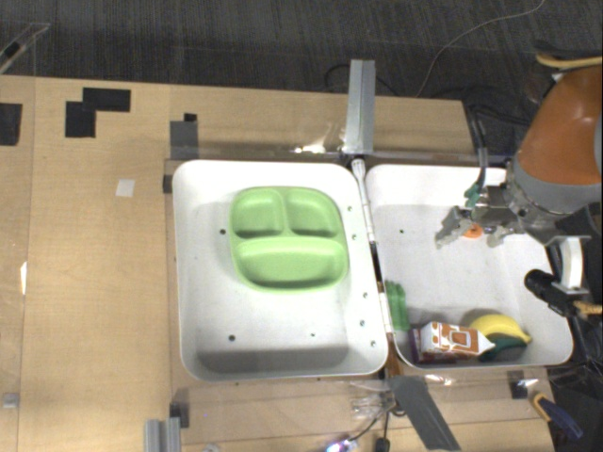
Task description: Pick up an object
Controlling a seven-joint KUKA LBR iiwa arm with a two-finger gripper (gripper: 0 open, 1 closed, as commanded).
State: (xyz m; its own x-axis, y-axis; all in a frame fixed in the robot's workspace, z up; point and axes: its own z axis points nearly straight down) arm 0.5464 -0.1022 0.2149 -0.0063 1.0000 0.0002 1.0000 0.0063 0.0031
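My gripper [471, 230] hangs over the upper middle of the right bin [415, 196], and its fingers stand spread apart, open. A small orange bit [471, 233] shows between them; I cannot tell whether it is an object or part of the hand. Along the bin's front wall lie a brown and white carton [448, 342], a yellow banana [497, 326] and a dark green item [512, 347] under the banana. A small green object [396, 305] lies against the bin's left wall. All of these are well in front of the gripper.
The left bin [203, 252] holds a light green divided plate [285, 236]. A metal post [361, 106] rises behind the divider between the bins. The arm's grey body and orange band [563, 144] fill the right side.
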